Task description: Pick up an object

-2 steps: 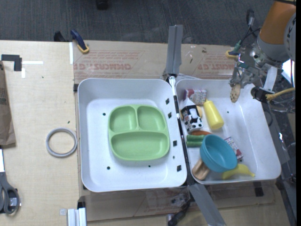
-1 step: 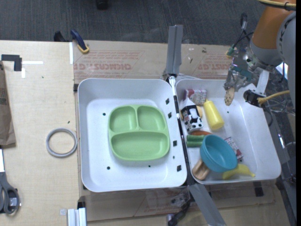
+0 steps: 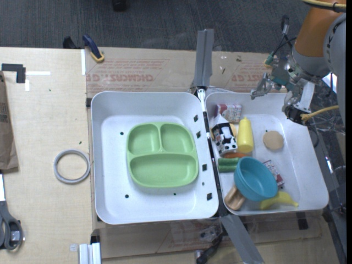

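Green plastic forms the divided plate (image 3: 162,154) lying in the left bin (image 3: 104,164). A blue bowl (image 3: 255,179), yellow bottle (image 3: 245,135), banana (image 3: 279,202) and tan round piece (image 3: 273,141) are crowded in the right bin (image 3: 308,158). The gripper (image 3: 294,95) is seen above that bin's far right corner, nothing held; its opening cannot be told.

At two o'clock you have the arm (image 3: 322,34): a grey body with a rounded orange band above the wrist, yellow and black cables looping beside it, and dark metal gripper (image 3: 278,84) hardware.
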{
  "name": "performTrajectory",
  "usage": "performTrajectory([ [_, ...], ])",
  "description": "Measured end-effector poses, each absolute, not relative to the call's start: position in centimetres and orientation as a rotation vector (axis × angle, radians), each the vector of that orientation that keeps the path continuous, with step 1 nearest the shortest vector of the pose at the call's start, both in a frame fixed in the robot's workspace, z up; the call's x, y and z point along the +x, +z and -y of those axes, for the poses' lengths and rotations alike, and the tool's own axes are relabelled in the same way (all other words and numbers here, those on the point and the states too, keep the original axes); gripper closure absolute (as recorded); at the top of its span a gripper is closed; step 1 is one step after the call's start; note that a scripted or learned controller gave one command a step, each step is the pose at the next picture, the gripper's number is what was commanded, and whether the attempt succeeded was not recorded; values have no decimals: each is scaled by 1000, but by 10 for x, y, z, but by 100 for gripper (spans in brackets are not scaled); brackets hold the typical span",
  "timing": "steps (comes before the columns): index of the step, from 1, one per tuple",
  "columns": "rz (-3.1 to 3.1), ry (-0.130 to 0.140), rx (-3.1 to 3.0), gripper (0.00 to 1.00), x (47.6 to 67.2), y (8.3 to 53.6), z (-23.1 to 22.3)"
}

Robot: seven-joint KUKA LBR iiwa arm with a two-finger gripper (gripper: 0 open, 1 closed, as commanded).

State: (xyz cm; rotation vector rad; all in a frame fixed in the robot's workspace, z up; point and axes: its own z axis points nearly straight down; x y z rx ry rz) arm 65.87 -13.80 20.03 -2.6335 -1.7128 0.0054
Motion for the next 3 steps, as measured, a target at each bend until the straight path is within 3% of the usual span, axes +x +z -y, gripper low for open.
performTrajectory([
  [1,1879,4,-2517,0,620,109,103],
  [2,2034,2,-2395,0,632,92,111],
  [3,2030,2,-2399,100,632,101,112],
])
